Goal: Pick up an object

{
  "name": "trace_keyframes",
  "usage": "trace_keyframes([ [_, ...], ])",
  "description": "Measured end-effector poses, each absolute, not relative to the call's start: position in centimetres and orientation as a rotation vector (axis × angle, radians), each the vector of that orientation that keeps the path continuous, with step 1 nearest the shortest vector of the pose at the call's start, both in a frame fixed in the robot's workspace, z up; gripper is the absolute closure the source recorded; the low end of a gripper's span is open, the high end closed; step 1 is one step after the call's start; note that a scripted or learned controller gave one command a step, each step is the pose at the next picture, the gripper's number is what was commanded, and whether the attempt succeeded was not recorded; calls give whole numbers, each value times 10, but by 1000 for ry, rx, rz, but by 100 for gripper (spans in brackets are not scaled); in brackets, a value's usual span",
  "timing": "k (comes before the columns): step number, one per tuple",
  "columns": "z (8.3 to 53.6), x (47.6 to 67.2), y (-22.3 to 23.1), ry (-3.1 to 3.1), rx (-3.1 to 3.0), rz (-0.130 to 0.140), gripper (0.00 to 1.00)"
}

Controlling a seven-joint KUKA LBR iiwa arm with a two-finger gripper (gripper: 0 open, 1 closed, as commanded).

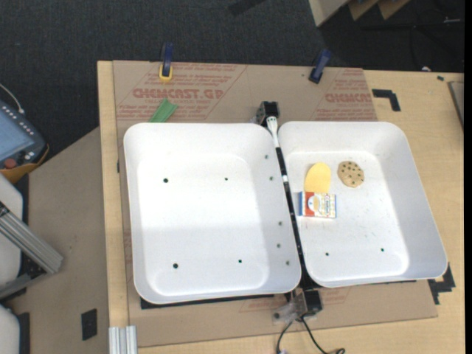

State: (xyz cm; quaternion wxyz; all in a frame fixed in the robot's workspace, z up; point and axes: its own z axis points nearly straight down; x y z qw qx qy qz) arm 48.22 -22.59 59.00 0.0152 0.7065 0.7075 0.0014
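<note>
Cookie, yellow piece, small packet in right-hand bin

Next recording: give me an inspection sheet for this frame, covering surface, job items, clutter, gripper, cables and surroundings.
Surface: cardboard-topped bench bearing left bin and right bin side by side.
Job's things: in the right bin, yellow piece touching a small printed packet; cookie lying apart.
Clutter: green strip on the cardboard; clamps at the far edge.
Grippers: nothing seen.
Cables: black cable at the near edge.
Surroundings: dark floor.
</note>
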Motion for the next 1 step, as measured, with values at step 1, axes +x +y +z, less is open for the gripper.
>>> trace_keyframes([
  [1,601,483,-226,2196,2193,6,100],
])
